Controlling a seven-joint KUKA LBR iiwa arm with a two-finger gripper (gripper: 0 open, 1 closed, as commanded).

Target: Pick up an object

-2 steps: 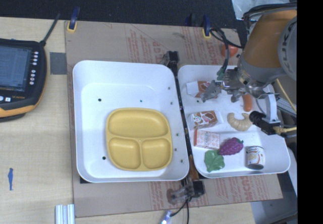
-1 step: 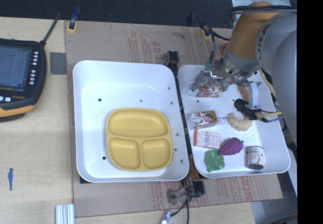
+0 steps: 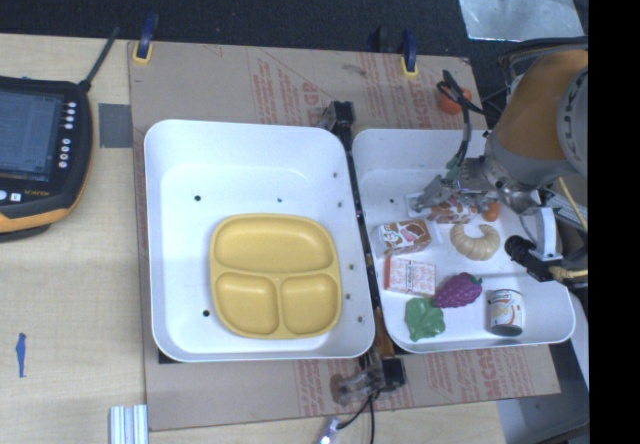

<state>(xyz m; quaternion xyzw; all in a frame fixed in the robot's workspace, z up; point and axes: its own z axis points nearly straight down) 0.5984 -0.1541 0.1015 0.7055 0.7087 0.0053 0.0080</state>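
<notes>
- Nearest us, along the right bin's (image 3: pixel 560 337) front edge, we see a green leafy toy vegetable (image 3: pixel 423 319), a purple plastic grape bunch (image 3: pixel 457 290) and a small labelled tin can (image 3: pixel 505 312).
- We judge the tan toy croissant (image 3: pixel 475 239), mid-bin towards the right edge, the likeliest target: light, stiff and smooth, best pinched across its thick middle.
- Our two-finger gripper (image 3: pixel 452 194) hangs low just behind it, among small clutter; whether it is open or grips anything, we cannot tell.
- Two printed snack packets (image 3: pixel 407 254) lie near the croissant's left; they could get nudged.
- Over in the left bin (image 3: pixel 170 182) a yellow three-compartment plastic tray (image 3: pixel 275 275) sits well apart.
</notes>
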